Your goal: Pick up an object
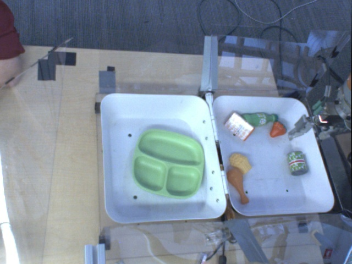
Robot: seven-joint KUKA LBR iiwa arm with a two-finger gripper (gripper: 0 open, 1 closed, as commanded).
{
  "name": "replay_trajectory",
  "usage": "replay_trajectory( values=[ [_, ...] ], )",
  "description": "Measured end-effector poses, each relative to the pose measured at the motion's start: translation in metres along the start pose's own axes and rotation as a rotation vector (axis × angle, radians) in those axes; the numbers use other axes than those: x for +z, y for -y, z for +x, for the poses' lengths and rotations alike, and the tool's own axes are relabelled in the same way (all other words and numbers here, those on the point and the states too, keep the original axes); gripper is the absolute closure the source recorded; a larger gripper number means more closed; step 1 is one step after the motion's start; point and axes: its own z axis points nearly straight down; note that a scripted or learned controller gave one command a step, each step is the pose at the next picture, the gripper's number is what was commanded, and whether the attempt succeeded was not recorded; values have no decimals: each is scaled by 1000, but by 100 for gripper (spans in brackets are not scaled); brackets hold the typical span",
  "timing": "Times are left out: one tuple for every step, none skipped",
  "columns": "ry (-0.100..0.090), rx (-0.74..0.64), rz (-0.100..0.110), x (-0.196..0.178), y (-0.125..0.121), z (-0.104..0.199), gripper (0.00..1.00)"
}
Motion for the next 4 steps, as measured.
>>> replay_trajectory(
  values=[
    [0, -77, -1, 113, -21, -15, 0],
    [2, -151, -13, 159, 21, -15, 0],
    [0, -76, -6, 159, -70, -14, 0],
    [-3, -153, 9, 162, -112, -15, 0]
  ],
)
